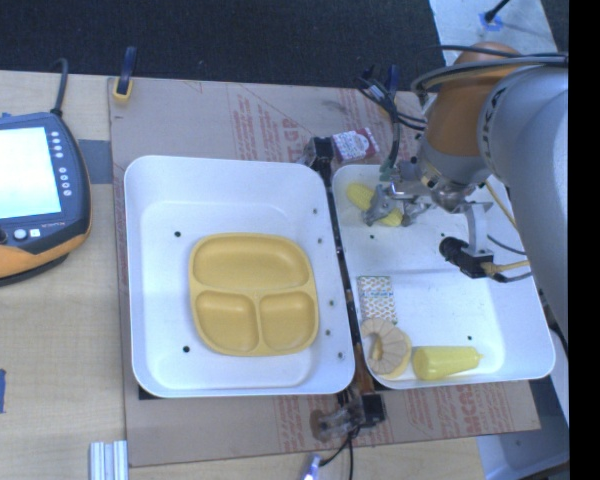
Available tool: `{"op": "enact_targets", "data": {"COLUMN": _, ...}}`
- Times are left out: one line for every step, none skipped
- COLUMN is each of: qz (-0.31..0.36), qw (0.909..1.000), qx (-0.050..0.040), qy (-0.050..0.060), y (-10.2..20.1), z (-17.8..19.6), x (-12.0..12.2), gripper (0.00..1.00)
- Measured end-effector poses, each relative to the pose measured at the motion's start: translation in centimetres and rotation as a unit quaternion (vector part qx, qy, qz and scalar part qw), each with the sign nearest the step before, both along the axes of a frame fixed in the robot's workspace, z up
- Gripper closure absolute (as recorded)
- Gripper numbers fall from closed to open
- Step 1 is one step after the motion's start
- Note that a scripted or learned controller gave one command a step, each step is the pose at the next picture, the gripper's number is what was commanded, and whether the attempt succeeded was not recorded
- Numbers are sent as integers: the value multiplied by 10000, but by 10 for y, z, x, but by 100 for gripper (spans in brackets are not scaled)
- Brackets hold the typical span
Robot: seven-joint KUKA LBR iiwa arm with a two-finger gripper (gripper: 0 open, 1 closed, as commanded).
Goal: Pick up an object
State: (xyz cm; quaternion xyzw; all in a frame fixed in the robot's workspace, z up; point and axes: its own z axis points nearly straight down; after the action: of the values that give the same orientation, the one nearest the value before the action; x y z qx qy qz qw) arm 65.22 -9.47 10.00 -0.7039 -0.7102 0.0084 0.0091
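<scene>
— Where is the gripper?
— Low over the far left corner of the right bin, at the end of the arm reaching in from the right.
— How wide is it spread? Is it holding anything?
— I cannot tell its width; the metal parts blur together. A yellow piece lies right at it, partly hidden beneath. I cannot see that it is gripped.
— What else is in that bin?
— A patterned packet by the left wall, a tan disc in the near left corner, and a yellow roll just beside the disc.
— And the left bin?
— A yellow tray with three compartments lies flat in the middle.
— Anything outside the bins?
— A pendant at the bench's far left, and a red-and-white wrapper just beyond the bins' far edge.
</scene>
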Motion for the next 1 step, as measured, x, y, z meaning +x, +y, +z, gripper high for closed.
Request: {"op": "enact_targets", "data": {"qz": -17, "qw": 9999, "qx": -1, "qy": -122, "y": 71, "z": 135, "x": 5, "gripper": 100}}
